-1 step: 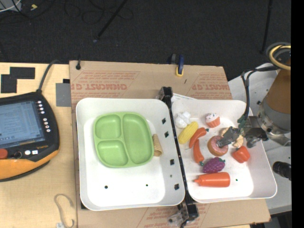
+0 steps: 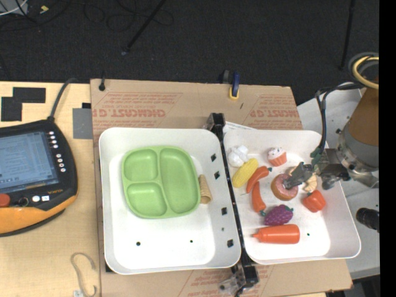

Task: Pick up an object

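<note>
Claw [image 2: 305, 177] is down in the right bin [image 2: 334, 243] right by the donut [image 2: 284, 187]; can't tell its state.

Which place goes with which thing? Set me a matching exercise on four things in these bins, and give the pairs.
Things:
1. green divided plate
2. carrot
3. corn cob
4. purple grapes

Places:
A. lowest in the right bin, lying sideways
B. left bin, beside a small tan piece
C. just above the carrot
D. right bin, near the divider, beside a red chilli

Pairs: 1-B, 2-A, 3-D, 4-C
</note>
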`<state>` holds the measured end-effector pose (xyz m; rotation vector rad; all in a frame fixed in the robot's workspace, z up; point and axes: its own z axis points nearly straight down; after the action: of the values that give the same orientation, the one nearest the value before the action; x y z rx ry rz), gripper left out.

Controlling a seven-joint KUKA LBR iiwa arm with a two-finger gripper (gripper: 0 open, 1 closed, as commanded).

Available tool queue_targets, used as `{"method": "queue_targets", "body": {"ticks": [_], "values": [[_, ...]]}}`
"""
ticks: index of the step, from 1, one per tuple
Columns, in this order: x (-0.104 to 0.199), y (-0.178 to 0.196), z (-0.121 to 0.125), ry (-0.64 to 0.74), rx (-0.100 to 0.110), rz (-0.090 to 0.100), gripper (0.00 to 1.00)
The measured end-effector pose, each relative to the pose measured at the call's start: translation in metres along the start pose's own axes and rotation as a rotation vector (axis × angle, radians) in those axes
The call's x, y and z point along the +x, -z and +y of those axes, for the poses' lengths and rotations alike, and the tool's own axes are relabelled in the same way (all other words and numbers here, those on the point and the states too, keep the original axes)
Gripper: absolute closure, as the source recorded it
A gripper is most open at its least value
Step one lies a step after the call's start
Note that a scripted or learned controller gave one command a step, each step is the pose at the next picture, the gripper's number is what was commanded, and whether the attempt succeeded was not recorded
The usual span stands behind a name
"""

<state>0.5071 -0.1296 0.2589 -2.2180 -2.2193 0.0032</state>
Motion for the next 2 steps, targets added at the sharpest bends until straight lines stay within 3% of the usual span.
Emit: {"method": "queue_targets", "body": {"ticks": [2], "values": [[0.015, -0.097, -0.002, -0.004, 0.005, 0.002, 0.00]]}}
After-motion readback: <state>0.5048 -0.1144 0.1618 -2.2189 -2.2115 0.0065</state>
